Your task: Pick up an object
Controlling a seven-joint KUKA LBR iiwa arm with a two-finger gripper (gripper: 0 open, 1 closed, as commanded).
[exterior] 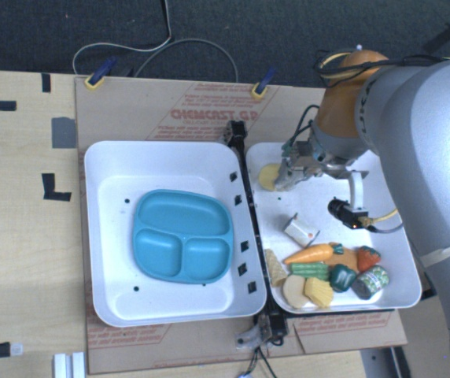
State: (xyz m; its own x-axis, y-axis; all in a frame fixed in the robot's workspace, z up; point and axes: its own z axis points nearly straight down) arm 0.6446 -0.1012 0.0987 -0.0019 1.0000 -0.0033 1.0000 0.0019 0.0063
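At the right bin's (402,246) far left corner your gripper (288,172) sits over a small yellow piece (267,177), likely light, rigid, slippery; pinch its sides; grip state I cannot tell.

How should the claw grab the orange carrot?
Probably across the carrot's thick orange middle, coming straight down from above. It lies flat and long in the right bin, its upper side open toward the white block. Green toys crowd its lower side, so the pinch is tight there.

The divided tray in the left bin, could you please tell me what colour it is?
The tray is light blue all over, seen clearly in the camera view.
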